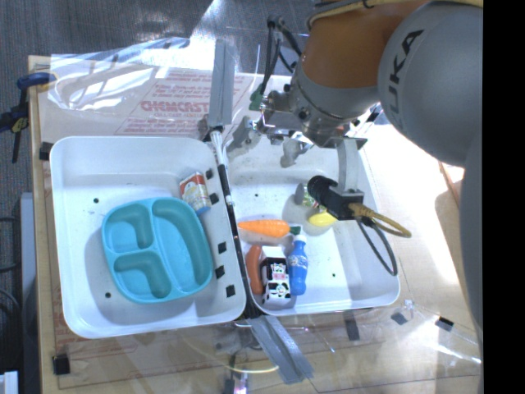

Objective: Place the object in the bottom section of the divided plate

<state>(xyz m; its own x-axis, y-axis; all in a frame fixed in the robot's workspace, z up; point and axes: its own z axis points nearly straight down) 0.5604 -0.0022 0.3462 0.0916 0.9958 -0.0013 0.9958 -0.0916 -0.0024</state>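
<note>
Starting on the left, you've got the blue divided plate (156, 249) sitting in the left bin (74, 179), and every section of it is bare, bottom one included. So nothing's been delivered and the whole job is still ahead of you. A small can (194, 192) with a reddish label stands just beside the plate's upper right rim, by the divider; I can't make out its print.

Over in the right bin (361, 261) there's a cluster: a carrot (264, 229), a sausage (253, 271), a cow-patterned carton (277, 282), a blue bottle (297, 268), and a yellow piece (323, 218) a bit further right. My guess is the object to move is one of these, but I can't say which.

The gripper (279, 142) hangs over the top end of the right bin, apart from all of them. Honestly, you can't tell from this angle how open it is, and I see nothing in its grasp.

Writing: the clear sheet (176, 105) behind the bins says "CHEMCAST" in red, and the grey arm (426, 64) shows "UKA" of its KUKA badge.
</note>
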